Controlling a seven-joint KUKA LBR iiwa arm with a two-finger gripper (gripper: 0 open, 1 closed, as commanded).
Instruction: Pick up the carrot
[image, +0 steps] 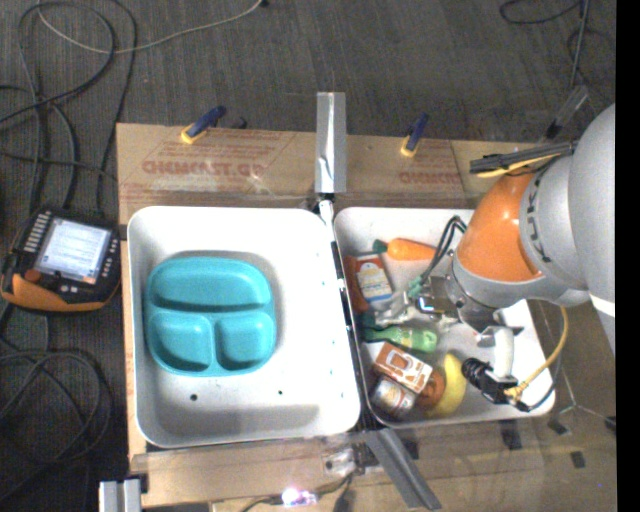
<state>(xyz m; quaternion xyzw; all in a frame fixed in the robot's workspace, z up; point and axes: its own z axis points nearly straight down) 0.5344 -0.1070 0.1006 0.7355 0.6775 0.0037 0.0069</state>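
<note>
- The room: dark carpet-like floor with black cables (60, 120) looping across it, and a handheld control pendant (65, 262) lying left of the bench.
- The bench (230, 165): brown board with printed lettering, two clamps at its far edge, one blue-handled (203, 123) and one yellow-tipped (413, 134).
- The arm (540, 235): grey with an orange band, reaching in from the right and covering much of the right bin (540, 400).
- The left bin (170, 420): shallow, white, smooth plastic; it holds a teal divided tray (210, 312).
- The right bin's clutter: a packet (372, 283), a green item (410, 337), a brown box (405, 368) and a yellow fruit-like piece (452, 385) lie close together, leaving little free floor.
- The hand (432, 296): low over the bin's middle, near the packet and green item; I cannot tell how wide it stands, and nothing is visibly gripped.
- The carrot (410, 249): at the bin's far edge, lying roughly crosswise, just beside the packet, its right end near the arm. It is likely a light, rigid toy with a smooth, tapering skin, so it may slip; the thick middle across its width looks the best hold. The bin wall behind it leaves scant clearance.
</note>
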